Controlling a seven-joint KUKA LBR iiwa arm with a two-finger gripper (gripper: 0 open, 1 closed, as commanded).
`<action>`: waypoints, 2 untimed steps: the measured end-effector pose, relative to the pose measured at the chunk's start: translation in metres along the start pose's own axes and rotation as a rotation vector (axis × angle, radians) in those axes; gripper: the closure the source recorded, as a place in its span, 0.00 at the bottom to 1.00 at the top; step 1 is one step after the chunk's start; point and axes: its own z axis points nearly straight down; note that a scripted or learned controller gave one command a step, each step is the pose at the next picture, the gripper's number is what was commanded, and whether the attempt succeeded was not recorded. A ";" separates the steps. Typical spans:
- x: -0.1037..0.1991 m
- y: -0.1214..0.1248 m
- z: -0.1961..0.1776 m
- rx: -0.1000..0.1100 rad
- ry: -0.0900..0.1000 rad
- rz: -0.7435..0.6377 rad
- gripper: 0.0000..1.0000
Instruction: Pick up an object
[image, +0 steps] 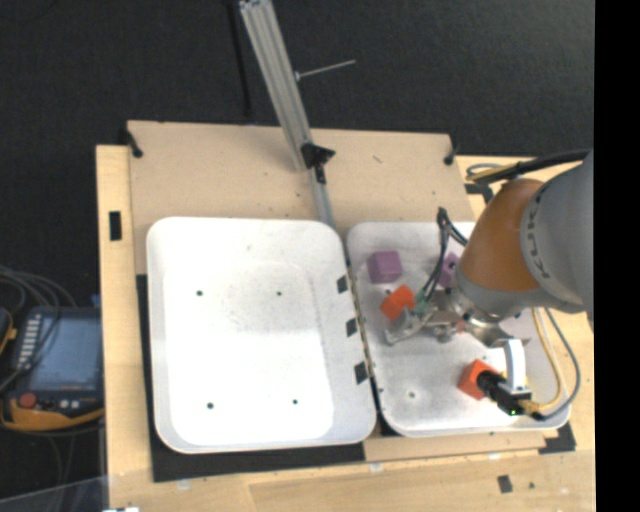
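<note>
In the right bin, a small orange block lies near the middle, and a purple block sits just behind it. My gripper hangs low over the bin, right beside the orange block and on its near side. I cannot tell whether it touches the block. The grey arm with its orange band comes in from the right and covers part of a second purple piece. Another orange object rests near the bin's front right corner.
The left bin stands alongside, split from the right one by a rim with black clips. A slanted metal pole rises behind the bins. Cables loop along the right bin's right edge.
</note>
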 end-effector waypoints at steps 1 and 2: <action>-0.001 0.002 -0.013 -0.007 0.000 0.007 1.00; -0.007 0.012 -0.071 -0.005 0.001 -0.005 1.00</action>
